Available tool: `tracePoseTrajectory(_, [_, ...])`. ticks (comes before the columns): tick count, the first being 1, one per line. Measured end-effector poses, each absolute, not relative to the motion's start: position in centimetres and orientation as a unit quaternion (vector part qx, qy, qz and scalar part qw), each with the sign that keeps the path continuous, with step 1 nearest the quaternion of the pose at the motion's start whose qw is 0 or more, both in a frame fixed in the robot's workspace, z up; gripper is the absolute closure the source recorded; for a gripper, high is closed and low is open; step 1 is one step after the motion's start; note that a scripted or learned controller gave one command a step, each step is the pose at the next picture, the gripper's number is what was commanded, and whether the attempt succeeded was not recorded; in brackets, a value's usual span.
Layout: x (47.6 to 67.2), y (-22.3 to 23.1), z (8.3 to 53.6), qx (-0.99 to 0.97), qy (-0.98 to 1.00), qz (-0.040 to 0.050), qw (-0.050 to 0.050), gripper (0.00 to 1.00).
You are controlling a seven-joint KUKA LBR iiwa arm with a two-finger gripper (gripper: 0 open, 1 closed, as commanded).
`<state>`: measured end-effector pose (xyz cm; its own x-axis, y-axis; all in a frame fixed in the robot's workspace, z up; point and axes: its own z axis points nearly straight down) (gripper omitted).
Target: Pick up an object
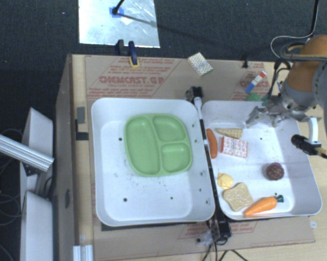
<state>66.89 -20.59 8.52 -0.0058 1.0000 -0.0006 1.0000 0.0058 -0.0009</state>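
My claw (267,116) hovers over right bin's (310,197) far edge, spread wide, holding nothing. Candidate: carrot (259,205), near right corner. Judged light, rigid, slick plastic; grip across its thick middle.

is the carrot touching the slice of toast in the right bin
Cannot tell. In the camera view the carrot lies just below and right of the toast in the right bin, their edges so close that no plain gap or contact shows.
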Motion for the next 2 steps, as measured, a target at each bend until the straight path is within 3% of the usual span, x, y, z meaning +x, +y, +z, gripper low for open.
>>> tracePoseTrajectory(2, [66.89, -20.59, 8.52, -0.705, -0.709, 0.0006, 0.000, 0.00])
